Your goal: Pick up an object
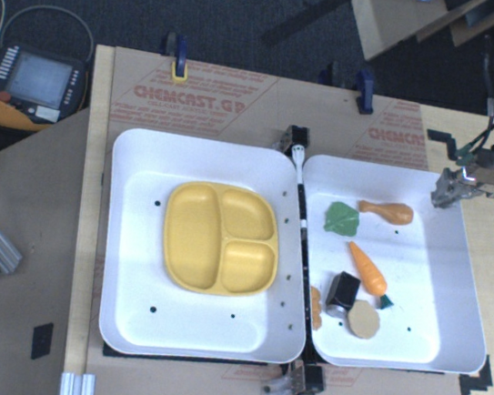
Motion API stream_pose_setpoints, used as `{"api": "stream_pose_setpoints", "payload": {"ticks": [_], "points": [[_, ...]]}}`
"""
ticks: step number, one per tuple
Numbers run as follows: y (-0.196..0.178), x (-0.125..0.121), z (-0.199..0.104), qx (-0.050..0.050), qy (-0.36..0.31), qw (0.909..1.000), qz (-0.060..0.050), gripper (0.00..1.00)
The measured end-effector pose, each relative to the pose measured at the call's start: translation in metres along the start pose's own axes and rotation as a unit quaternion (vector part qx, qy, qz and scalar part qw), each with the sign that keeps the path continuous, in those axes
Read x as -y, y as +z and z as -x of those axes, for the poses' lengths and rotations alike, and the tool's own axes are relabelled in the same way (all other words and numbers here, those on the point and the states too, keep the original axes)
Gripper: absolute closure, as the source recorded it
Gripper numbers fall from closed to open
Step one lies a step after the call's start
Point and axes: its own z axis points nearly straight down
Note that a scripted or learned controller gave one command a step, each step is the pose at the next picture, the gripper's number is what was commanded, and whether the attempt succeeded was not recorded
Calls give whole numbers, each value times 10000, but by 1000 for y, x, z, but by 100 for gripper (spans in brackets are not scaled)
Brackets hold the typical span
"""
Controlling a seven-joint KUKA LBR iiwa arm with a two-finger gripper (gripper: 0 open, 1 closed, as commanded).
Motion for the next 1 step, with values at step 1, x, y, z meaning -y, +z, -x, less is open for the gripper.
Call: {"api": "stream_pose_setpoints", "payload": {"ticks": [1], "points": [[-44,-2,1,1,0,10000,0,100]]}}
